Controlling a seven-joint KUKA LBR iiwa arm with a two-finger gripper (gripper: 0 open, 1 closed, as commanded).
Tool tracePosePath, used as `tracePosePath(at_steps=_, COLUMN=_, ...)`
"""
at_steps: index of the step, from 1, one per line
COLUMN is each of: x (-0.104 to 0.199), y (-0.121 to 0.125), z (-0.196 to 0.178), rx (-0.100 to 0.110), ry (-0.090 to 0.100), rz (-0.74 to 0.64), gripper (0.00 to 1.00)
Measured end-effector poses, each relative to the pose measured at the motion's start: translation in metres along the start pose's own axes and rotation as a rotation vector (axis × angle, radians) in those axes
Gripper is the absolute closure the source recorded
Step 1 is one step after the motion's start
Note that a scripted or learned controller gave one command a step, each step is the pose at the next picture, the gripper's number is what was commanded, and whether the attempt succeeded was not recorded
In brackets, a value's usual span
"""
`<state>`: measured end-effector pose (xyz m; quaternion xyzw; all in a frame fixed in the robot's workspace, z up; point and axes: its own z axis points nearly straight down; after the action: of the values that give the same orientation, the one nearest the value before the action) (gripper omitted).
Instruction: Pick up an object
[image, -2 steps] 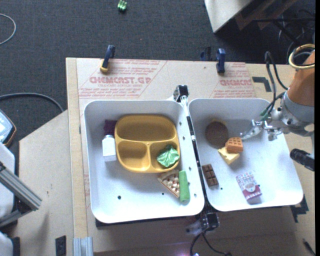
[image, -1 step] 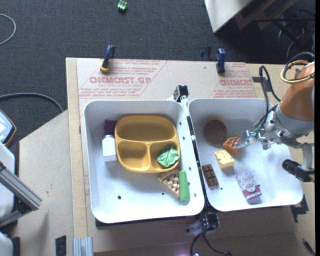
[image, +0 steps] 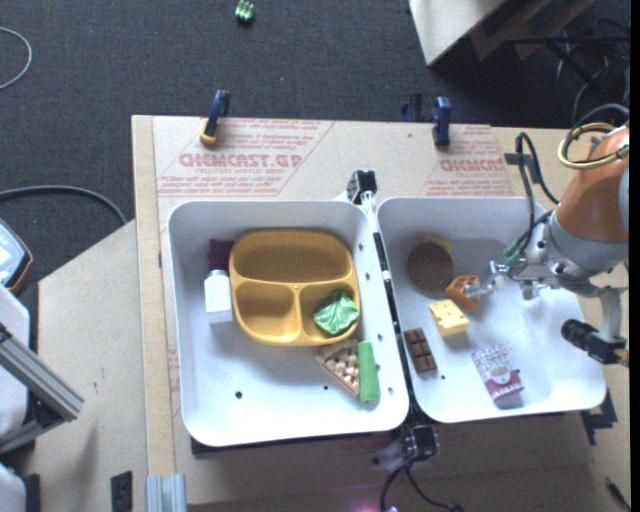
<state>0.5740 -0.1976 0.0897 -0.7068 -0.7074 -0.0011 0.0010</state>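
Arm: the gripper (image: 492, 283) reaches in from the right, low over the right bin (image: 560, 385).
Grip: whether it holds anything cannot be told at this size.
Nearest target: an orange block (image: 462, 291), just beside the gripper tip in the right bin.
Neighbours: a cheese wedge (image: 449, 317) just below it and a brown disc (image: 430, 265) to its upper left.
Doing it well: likely centre on the block, descend straight, and avoid nudging the cheese.
Left bin: a yellow tray (image: 270, 275) holding a green wad (image: 337, 314).

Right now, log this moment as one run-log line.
arm: over right bin | gripper: beside orange block, nothing seen held | yellow cheese wedge: loose in bin | left bin: yellow divided tray
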Motion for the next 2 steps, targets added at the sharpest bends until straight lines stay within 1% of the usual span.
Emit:
tracePosePath(at_steps=1, x=0.001, y=0.003, z=-0.013, rx=-0.011, ry=0.0, rz=0.0, gripper=1.0)
tracePosePath(at_steps=2, x=-0.006, y=-0.004, z=-0.07, rx=-0.007, ry=-0.007, rz=0.002, gripper=1.0)
